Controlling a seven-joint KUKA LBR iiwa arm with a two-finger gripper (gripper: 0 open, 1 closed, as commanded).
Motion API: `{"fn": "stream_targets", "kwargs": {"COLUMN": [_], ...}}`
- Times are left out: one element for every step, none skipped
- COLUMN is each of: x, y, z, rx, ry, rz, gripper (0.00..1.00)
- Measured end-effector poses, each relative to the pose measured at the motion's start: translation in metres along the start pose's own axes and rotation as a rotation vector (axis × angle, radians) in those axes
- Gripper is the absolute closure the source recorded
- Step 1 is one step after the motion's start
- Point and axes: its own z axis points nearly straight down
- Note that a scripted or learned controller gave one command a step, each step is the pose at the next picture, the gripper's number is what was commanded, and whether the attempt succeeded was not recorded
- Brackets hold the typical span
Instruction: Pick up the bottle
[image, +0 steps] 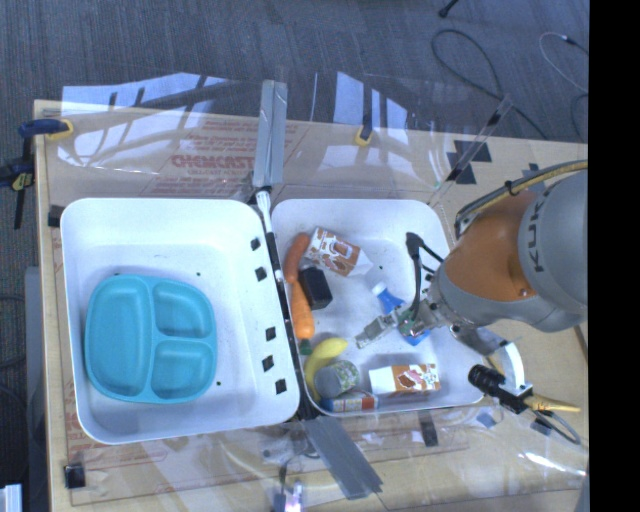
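The right bin (440, 215) carries the working objects; the left bin (75, 225) carries a teal divided plate (150, 337) near its middle. The bottle (388, 298), a small clear item with a blue cap, lies in the right half of the right bin, its long axis running roughly from upper left to lower right, toward the wrist. The gripper (372, 333) reaches in from the bin's right side, with its tip just below and slightly left of the bottle; whether it is released or clamped cannot be told from this view, and nothing is seen held in it. The relation that governs the next move: the bottle lies just above and to the right of the tip, close to the wrist body, so the tip appears to sit beside the bottle rather than over it; a grasp would likely need a shift toward the bin's far edge and alignment across the bottle's long axis. Neighbouring items: a carrot (300, 300) along the bin's left wall; a black block (315, 287) beside it; a brown carton (333, 252) near the far edge; a lemon (326, 351), a grey can (338, 377) and a white box (404, 379) along the near edge.
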Motion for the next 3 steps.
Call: {"fn": "stream_targets", "kwargs": {"x": [0.0,0.0,0.0001], "y": [0.0,0.0,0.0], "z": [0.0,0.0,0.0], "rx": [0.0,0.0,0.0], "ry": [0.0,0.0,0.0], "rz": [0.0,0.0,0.0], "gripper": [0.0,0.0,0.0]}}
